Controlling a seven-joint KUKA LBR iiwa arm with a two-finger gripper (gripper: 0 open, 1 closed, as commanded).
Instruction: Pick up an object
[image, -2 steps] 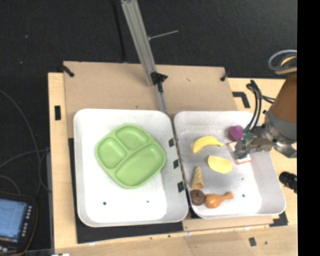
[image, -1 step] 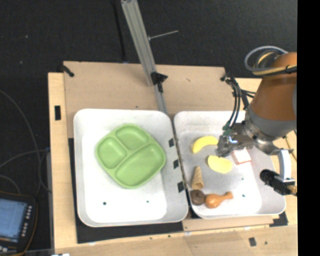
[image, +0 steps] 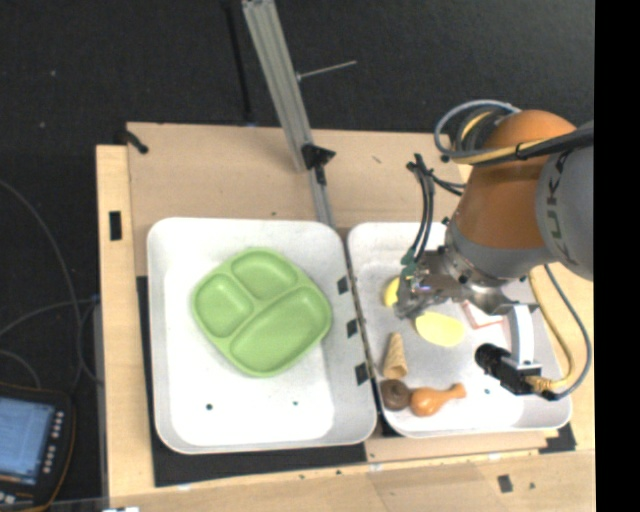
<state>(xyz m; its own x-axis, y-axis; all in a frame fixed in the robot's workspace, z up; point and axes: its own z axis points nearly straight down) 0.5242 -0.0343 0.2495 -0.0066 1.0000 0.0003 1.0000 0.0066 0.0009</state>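
My gripper (image: 418, 296) hangs low over the middle of the right bin (image: 375, 250), directly above a pale yellow round piece (image: 440, 329) and beside a small yellow object (image: 392, 292) at its left. Toward the bin's front lie a tan ice cream cone (image: 396, 353), a dark brown lump (image: 396, 395) and an orange-brown pear-shaped toy (image: 434, 399). Nothing shows between the gripper's fingers from this angle.
The left bin (image: 170, 400) holds a green divided plate (image: 262, 311). A slanted metal pole (image: 285, 95) rises behind the bins. The arm's orange and grey wrist (image: 510, 200) covers the back right of the right bin.
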